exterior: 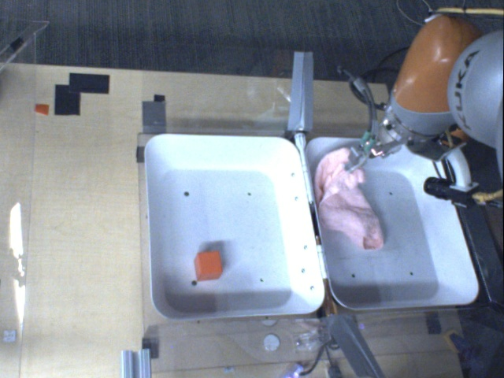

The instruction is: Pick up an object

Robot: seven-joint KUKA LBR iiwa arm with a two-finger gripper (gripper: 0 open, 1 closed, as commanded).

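The wooden bench bears two white bins side by side.

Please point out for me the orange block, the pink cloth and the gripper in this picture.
orange block [209, 265]: camera view, middle of its top face, in the left bin.
pink cloth [350, 207]: camera view, middle of the crumpled fabric, in the right bin.
gripper [361, 157]: camera view, at its tip, over the cloth's upper edge.

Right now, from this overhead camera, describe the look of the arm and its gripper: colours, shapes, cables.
The KUKA arm is smooth and rounded, light grey, with a glossy orange dome-shaped band above the wrist. Below it, a grey wrist collar narrows to a small metallic two-finger gripper with slim silvery parts. Thin black cables loop beside the wrist, and a white bracket with a black fitting sits at its side.
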